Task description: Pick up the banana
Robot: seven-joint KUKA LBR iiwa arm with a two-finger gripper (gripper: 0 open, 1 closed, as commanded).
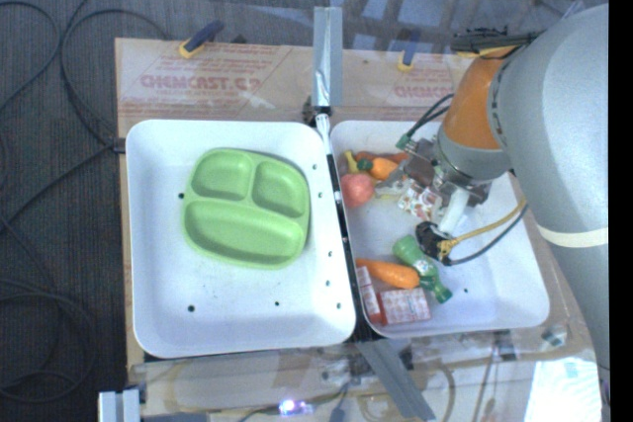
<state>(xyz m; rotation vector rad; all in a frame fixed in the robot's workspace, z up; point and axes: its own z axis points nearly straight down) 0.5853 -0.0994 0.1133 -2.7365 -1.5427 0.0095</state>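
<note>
I read two white bins side by side on the surface (148, 74). The left bin (158, 311) carries a green divided plate (247, 206). The arm (554, 133) enters from 3 o'clock, and its wrist hangs over the upper half of the right bin (495, 301). I cannot tell whether the jaws are wide or narrow, because the wrist covers them.

The banana (349, 159) shows as a small yellow sliver at 10 o'clock in the right bin, near the wall. It lies just beside an orange carrot (382, 169) and at 12 o'clock of a red round fruit (356, 189). The wrist sits at 3 o'clock of the banana, with that carrot between them.

Toward 6 o'clock in the right bin lie a green item (410, 250), a second carrot (391, 274) and a red-and-white packet (398, 305).
</note>
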